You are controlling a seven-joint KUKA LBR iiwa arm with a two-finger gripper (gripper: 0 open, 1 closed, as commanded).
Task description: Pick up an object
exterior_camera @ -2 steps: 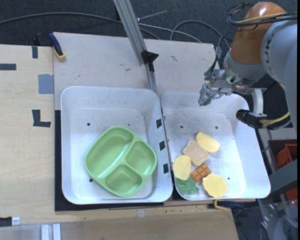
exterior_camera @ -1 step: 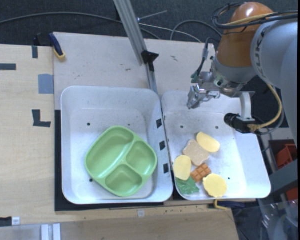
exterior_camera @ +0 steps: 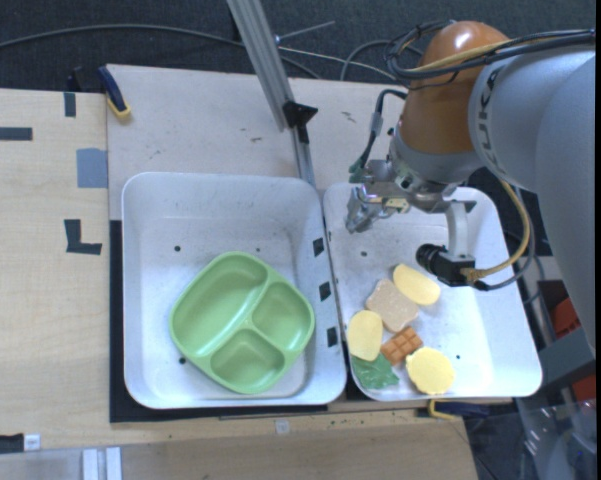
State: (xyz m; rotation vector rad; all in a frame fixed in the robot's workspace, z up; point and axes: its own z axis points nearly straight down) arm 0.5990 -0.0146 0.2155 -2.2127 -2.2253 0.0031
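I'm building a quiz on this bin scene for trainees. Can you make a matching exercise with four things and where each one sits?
Things:
1. green divided plate
2. gripper
3. waffle piece
4. green leaf toy

Places:
A. near the front edge of the right bin
B. over the back left of the right bin
C. in the left bin
D. among the yellow pieces in the right bin

Pairs: 1-C, 2-B, 3-D, 4-A

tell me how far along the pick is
Done: the gripper is over the right bin's upper left corner. In hand: nothing seen between its tips. Left: the toy food pieces, like the yellow piece and waffle, lie lower in the bin, none lifted.
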